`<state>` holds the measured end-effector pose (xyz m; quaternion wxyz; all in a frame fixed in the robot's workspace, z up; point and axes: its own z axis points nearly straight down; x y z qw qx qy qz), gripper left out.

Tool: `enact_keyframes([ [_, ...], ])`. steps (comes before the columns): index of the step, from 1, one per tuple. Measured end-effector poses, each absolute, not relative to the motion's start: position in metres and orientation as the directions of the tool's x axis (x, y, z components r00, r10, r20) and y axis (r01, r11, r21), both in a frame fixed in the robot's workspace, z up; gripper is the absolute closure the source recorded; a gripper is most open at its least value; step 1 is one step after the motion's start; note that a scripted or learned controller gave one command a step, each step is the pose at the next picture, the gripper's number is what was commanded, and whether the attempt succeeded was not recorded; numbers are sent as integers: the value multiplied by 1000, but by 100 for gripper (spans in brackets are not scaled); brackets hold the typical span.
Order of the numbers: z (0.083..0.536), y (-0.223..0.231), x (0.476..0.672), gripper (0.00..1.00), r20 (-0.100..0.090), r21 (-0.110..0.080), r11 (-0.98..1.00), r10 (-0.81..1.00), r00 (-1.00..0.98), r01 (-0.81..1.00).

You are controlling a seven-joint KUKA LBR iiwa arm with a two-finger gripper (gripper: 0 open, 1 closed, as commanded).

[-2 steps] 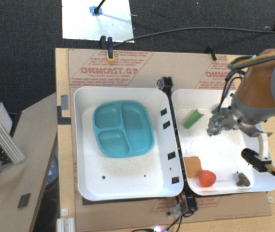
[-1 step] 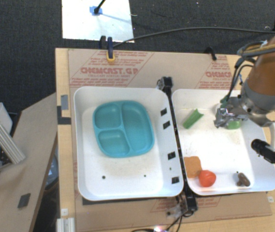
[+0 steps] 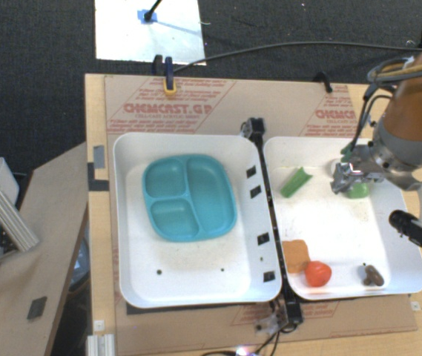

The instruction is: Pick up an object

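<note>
Here the end effector, its opening impossible to judge, crowds a green object; a slanted descent could nudge it aside.

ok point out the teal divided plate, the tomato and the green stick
teal divided plate point(image 3: 190, 197), camera view, centre ridge.
tomato point(image 3: 317, 274), camera view, middle of its red body.
green stick point(image 3: 296, 182), camera view, mid-length.

Left bin — teal divided tray inside; white paper behind bench.
</note>
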<state>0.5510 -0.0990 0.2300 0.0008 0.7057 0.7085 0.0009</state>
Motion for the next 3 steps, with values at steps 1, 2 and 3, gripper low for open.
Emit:
enact_keyframes([
  [1,238,-50,543,100,2,2,9,1000,-9,1000],
  [2,242,3,547,100,1,2,9,1000,-9,1000],
  [3,242,56,549,100,2,2,9,1000,-9,1000],
])
